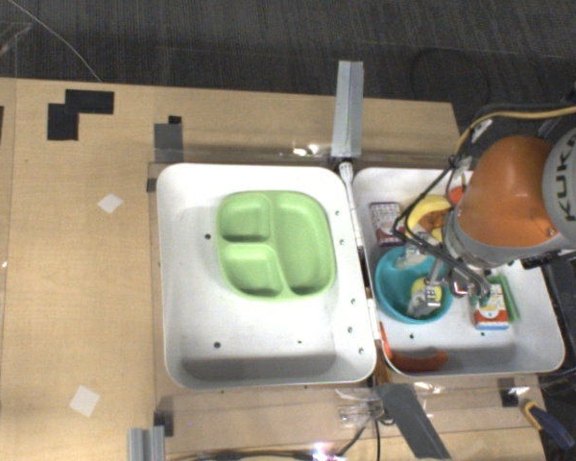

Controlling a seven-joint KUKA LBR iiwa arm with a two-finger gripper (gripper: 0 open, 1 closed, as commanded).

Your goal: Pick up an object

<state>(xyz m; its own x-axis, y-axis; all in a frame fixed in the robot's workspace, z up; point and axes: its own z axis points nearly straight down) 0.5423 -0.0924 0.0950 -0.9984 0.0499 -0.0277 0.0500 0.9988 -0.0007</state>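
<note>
Green three-part tray [274, 244] alone in left bin [187, 257], right bin [533, 339] with one teal bowl [396, 291], hand [427, 296] over bowl, grip unclear, KUKA lettering on arm [518, 195].

2 white bins [187, 257], 1 green tray [274, 243], 1 teal bowl [396, 291]

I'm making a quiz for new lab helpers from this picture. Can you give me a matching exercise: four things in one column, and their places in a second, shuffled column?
Things:
1. green divided tray
2. teal bowl
3. orange band
4. small carton

Places:
A. on the arm, above the wrist
B. in the left bin
C. in the right bin, under the gripper
D. in the right bin, right of the bowl

Pairs: 1-B, 2-C, 3-A, 4-D
</note>
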